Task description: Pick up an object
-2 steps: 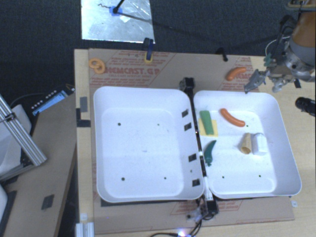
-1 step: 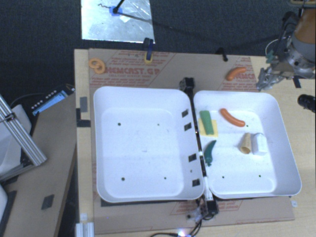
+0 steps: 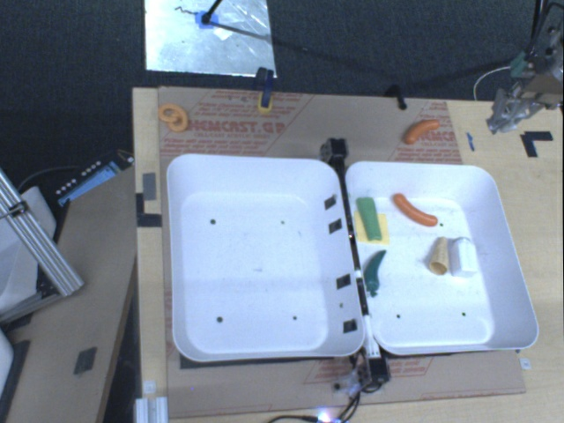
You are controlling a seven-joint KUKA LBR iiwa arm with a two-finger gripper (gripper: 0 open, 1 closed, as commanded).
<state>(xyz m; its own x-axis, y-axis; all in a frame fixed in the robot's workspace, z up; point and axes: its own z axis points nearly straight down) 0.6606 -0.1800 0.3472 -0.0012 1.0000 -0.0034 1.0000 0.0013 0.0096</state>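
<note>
The gripper [image 3: 509,113] hangs at the view's upper right, above the table [image 3: 291,117] beyond the right bin [image 3: 507,236]; its jaws are too small and blurred to read; the arm is cut off.

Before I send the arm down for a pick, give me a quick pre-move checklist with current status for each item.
1. Targets in the right bin: ok. An orange sausage, a yellow-green block, a dark green pepper and a tan-and-white cone piece lie there.
2. Spacing: ok for the sausage and the pepper, each apart from the rest.
3. Wall clearance: not ok for the block and pepper, both close to the divider side.
4. End effector position: not ok, it sits beyond the bins at the bench's far right corner.
5. End effector carrying anything: cannot tell.
6. Strays: a second sausage lies on the bench outside the bins.
</note>
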